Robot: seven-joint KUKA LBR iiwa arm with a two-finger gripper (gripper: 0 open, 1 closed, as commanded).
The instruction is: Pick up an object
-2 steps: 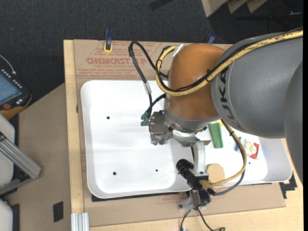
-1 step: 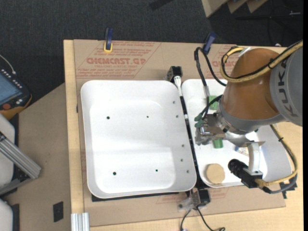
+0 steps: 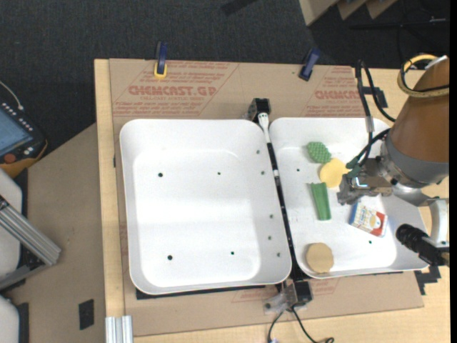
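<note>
The right bin (image 3: pixel 300 138) holds a textured green piece (image 3: pixel 318 151), a yellow piece (image 3: pixel 332 172), a long green bar (image 3: pixel 320 200), a small white, blue and red box (image 3: pixel 367 220) and a tan round object (image 3: pixel 320 256). My gripper (image 3: pixel 351 188) hangs low over the right bin, just right of the yellow piece and the green bar, and above the small box. Nothing shows between its fingers. The arm's orange band (image 3: pixel 421 123) covers the bin's right edge.
The left bin (image 3: pixel 136 213) sits beside the right one, joined along a black seam. Cardboard lies under both bins, held by clamps (image 3: pixel 161 61) at the back. Cables run along the back right and the front.
</note>
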